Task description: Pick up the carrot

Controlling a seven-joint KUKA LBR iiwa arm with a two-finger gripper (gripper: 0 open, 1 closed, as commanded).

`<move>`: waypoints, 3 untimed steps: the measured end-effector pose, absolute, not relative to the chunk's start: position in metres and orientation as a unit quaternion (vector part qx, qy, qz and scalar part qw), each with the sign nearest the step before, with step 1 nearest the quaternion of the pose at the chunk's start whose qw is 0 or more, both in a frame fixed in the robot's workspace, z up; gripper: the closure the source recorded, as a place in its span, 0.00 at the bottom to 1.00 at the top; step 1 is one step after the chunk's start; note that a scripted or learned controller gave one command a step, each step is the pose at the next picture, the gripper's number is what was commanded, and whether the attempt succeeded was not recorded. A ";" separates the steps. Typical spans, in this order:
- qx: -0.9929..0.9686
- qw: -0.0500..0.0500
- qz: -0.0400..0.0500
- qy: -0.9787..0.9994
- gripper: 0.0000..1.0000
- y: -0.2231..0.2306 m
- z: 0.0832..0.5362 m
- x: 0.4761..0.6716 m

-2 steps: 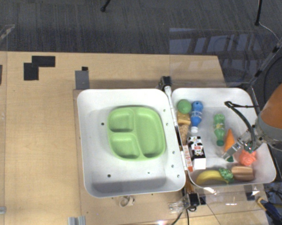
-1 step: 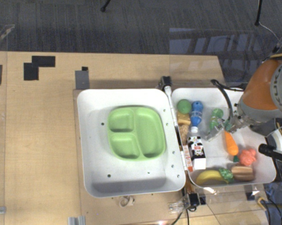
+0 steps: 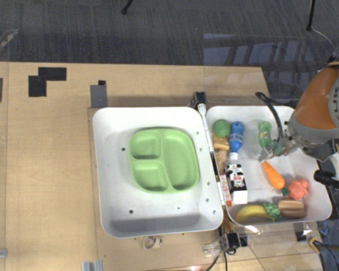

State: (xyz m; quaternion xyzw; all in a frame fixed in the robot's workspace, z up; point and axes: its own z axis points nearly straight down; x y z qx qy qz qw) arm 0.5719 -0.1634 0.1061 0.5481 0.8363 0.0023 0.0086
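Reaching in from the right, the arm was cut off by the frame edge. End effector sat just above the carrot in the right bin; its opening was too small to make out. One carrot, one banana, one green tray in the left bin.

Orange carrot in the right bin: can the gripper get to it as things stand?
Probably yes. The orange carrot lies exposed in the right white bin with nothing on top of it, and the gripper hovers just above its upper end. The pink toy beside it might crowd a grasp.
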 end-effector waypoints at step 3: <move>0.331 0.004 0.000 0.943 0.00 -0.157 0.164 0.587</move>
